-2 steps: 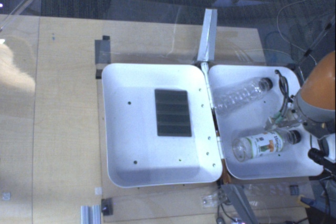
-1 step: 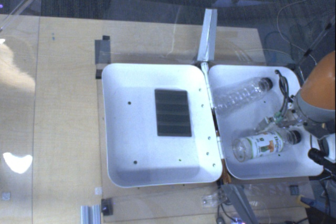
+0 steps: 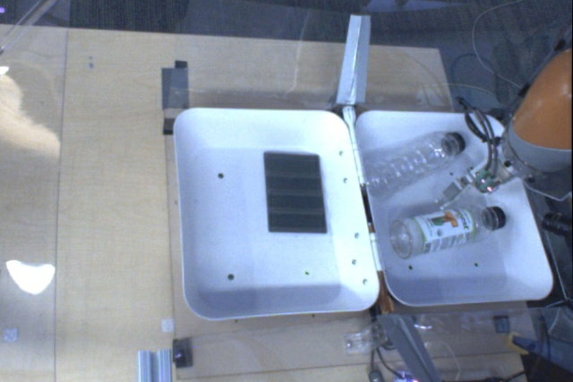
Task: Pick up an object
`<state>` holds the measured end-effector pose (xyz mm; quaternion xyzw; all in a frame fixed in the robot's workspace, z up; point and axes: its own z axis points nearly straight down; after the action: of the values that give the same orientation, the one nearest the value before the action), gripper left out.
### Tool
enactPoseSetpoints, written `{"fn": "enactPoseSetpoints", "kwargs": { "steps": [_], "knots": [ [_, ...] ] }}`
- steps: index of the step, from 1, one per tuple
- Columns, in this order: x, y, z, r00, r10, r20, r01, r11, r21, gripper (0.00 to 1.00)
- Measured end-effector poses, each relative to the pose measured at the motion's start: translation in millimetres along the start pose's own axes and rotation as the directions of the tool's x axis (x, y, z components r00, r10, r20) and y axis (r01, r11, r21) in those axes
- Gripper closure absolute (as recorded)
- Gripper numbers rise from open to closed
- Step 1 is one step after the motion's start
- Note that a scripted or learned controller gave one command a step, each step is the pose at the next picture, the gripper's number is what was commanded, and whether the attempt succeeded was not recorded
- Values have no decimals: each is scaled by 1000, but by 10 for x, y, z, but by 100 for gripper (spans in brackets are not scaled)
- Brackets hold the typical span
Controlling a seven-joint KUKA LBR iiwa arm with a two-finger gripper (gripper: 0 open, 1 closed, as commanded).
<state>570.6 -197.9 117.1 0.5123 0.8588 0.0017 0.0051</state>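
Two clear plastic bottles are seen lying on their sides in the right bin (image 3: 528,282). The labelled bottle (image 3: 445,230) is placed near the middle of that bin, dark cap toward the right. The empty bottle (image 3: 414,159) is laid further back, cap also right. The gripper (image 3: 473,182) is positioned between the two, just above the labelled bottle's cap end and just beside the empty bottle's neck. Whether it is open or closed cannot be told; nothing is seen gripped. A dark ridged block (image 3: 295,192) is placed in the left bin (image 3: 201,219).
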Motion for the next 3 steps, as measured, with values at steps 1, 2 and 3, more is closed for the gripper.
{"fn": "enactPoseSetpoints", "kwargs": {
  "steps": [1,2,3],
  "knots": [
    [160,-464,259,937,-350,5,350,937,-2,0],
    [24,431,290,970,-244,-4,244,970,6,0],
    [173,148,272,936,-352,2,352,936,-3,0]
  ]
}}
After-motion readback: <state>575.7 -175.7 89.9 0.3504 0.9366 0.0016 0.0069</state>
